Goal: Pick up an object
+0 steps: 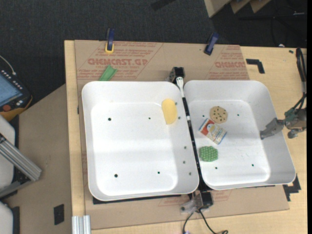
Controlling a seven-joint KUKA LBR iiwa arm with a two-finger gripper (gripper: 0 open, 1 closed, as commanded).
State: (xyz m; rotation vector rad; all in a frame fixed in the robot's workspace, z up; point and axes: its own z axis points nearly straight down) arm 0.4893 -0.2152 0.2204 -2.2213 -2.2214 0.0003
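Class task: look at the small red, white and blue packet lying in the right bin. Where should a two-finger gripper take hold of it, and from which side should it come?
The packet lies flat and skewed between the cookie and the green disc, touching neither. Probably best from straight above, with the fingers closing across its narrow width at the middle. The gripper sits at the right bin edge.

Two bins sat side by side on the bench (136,57). In the left bin (97,145) a flat oval piece (169,111) lay near its right wall. In the right bin (258,101) a cookie (218,114) lay farthest back, a small packet (212,130) just before it, and a round knobbly piece (208,153) nearest.
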